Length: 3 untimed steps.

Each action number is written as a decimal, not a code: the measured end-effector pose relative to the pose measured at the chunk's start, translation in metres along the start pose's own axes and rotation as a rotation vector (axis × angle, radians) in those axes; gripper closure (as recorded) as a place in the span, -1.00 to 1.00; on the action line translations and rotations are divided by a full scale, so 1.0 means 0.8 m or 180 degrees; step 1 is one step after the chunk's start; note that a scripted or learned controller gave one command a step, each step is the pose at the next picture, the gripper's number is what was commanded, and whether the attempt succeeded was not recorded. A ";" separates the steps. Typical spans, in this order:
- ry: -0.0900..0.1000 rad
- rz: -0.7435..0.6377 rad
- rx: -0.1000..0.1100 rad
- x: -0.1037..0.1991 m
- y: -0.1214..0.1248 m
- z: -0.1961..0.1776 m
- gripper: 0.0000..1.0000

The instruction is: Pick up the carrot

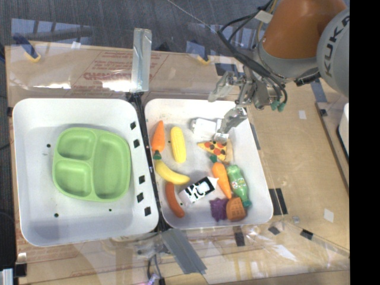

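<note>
Tool [227, 122] hangs open and unladen over right bin [261, 183]; carrot [158, 136] lies by left wall.

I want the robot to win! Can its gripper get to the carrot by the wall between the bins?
Probably yes. The gripper hangs over the right bin, and nothing lies on top of the carrot. But the carrot sits close against the bin's left wall with the corn beside it, so it's a tight fit.
</note>
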State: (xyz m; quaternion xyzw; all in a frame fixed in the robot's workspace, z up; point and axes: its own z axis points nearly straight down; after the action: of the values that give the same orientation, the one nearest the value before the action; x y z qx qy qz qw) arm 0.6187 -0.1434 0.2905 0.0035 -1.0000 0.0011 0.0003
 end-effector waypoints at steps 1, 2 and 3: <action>0.0032 0.0155 -0.0014 0.050 -0.011 0.191 -1.00; -0.0118 0.0659 -0.0015 0.110 -0.053 0.226 -1.00; -0.0038 0.0486 -0.0003 0.092 -0.055 0.243 -1.00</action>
State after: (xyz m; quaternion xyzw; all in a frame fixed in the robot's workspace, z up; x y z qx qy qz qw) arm 0.5454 -0.1885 0.0958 -0.0727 -0.9973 0.0006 -0.0057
